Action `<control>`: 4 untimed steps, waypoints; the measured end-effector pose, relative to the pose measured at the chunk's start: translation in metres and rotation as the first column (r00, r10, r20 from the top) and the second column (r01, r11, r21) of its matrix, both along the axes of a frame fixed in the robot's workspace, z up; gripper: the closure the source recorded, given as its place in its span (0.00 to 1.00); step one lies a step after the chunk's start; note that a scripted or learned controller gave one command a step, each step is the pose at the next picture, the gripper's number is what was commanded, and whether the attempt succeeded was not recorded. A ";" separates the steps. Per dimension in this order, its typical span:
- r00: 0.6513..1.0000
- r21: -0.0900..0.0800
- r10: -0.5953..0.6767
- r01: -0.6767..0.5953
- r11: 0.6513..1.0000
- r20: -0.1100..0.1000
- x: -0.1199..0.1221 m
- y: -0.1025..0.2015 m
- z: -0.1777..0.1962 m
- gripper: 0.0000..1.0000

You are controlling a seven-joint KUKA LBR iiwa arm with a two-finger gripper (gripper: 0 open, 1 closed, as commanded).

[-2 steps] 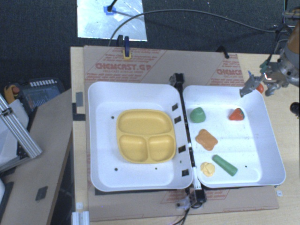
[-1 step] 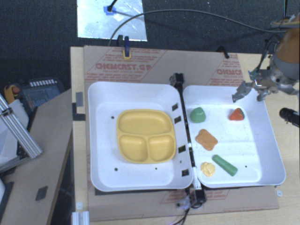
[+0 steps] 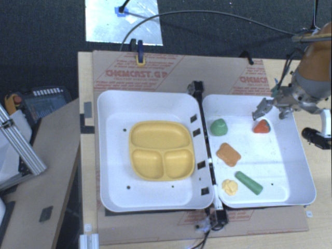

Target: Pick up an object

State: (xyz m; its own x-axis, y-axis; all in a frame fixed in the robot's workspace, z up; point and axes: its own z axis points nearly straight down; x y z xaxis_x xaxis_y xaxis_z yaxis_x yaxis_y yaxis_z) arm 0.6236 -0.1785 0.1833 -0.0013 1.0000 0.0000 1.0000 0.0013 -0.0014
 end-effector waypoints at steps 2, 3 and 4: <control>1.000 -0.002 0.001 -0.001 1.000 0.007 -0.003 0.004 -0.045 1.00; 1.000 -0.001 0.003 -0.003 1.000 0.008 -0.006 0.011 0.003 1.00; 1.000 -0.002 0.003 -0.003 1.000 0.007 -0.004 0.011 0.039 1.00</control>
